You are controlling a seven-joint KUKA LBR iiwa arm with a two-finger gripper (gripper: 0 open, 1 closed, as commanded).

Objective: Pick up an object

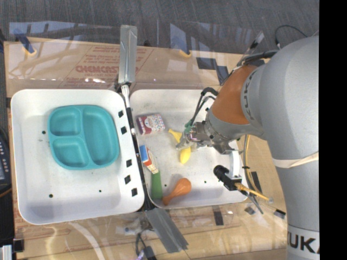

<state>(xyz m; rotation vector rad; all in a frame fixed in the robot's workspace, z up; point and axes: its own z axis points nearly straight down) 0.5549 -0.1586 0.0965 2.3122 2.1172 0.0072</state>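
- Gripper (190, 137) sits low in the right bin (168, 104), centre-right of the frame, with the arm coming in from the right.
- Tool state: cannot tell whether it is wide or narrow, since the wrist body hides the tip from this angle.
- Nothing can be seen held, so I judge the pick as not yet done.
- Likely target is the upper yellow piece (174, 135), just beside the gripper tip on its left. Touching or apart: cannot tell.
- The lower yellow piece (185, 155) lies just below the tip on the bin floor and is also a candidate.
- Other loose things in the right bin, all resting on the floor:
  - pink-and-white packet (150, 123), upper left of that bin
  - small colourful block (145, 156), against the left wall
  - green stick (156, 184), at the lower left
  - orange pear-shaped toy (179, 188), near the lower edge, beside the green stick
- The left bin (32, 188) holds a teal divided plate (108, 140), well apart from the gripper.
- Progress, as a judgement: approach or descent stage, with the tool at grasp height next to the yellow pieces.
- Still to do: close on one item and lift it clear of the bin floor.
- Risk: the two yellow pieces are small and close together, so a miss or a nudge is likely.
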